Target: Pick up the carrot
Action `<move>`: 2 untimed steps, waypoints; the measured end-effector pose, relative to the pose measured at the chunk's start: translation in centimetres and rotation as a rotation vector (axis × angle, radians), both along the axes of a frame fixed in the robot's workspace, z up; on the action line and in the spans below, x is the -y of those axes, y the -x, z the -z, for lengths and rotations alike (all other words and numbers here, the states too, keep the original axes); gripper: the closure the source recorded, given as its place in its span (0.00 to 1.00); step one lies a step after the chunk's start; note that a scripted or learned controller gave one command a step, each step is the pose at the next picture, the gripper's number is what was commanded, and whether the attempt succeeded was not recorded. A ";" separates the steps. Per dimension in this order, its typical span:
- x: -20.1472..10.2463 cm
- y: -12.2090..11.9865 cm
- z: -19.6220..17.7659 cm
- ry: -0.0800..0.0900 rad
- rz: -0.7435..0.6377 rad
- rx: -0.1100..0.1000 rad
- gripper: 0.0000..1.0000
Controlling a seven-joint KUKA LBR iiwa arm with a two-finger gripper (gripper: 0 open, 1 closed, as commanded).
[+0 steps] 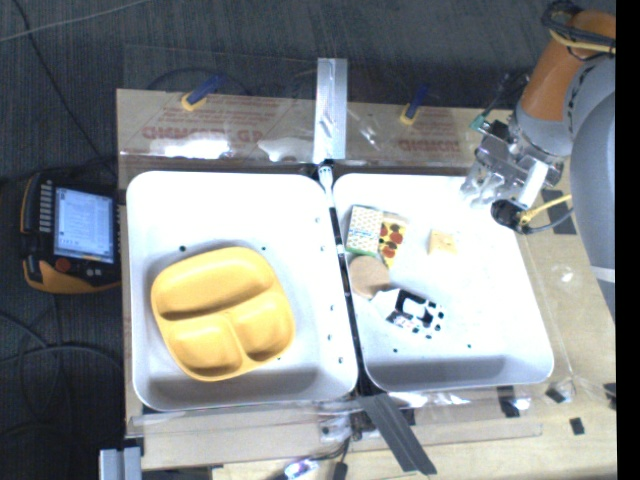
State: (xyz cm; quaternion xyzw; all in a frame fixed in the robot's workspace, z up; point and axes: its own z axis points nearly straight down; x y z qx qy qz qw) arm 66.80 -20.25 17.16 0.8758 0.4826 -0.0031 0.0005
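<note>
The carrot [392, 236] is hard to recognise with certainty. The best candidate is the small orange-red piece in the right bin [520, 298], near the bin's upper left part. It lies against the right side of a patterned box [364, 228], touching it or partly on top of it; which of the two cannot be told. Just below them sits a brown round piece [368, 276], and lower still there is a black and white object [415, 313]. A pale tan block [442, 241] lies apart to the right.

If this piece is a toy carrot, it is probably light and stiff, with a smooth skin that can slip under pressure. It looks small and low, so it gives little height to grasp. The free side is its right side, away from the box. A grasp across its narrow width, coming straight from above, seems the safest. A closing movement toward the box would likely push both things together.

The gripper [483, 190] hangs over the upper right corner of the right bin, well apart from the carrot. Whether it is open or closed cannot be told at this size. The arm [550, 78] comes in from the right and slopes down toward this corner, with the orange band above the wrist. The left bin [140, 268] holds a yellow tray [222, 310].
</note>
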 end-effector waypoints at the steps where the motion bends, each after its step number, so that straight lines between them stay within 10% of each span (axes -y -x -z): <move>1: -1.4 1.5 -9.5 0.001 0.309 0.002 1.00; 2: -1.4 1.6 -10.4 0.006 0.308 -0.002 1.00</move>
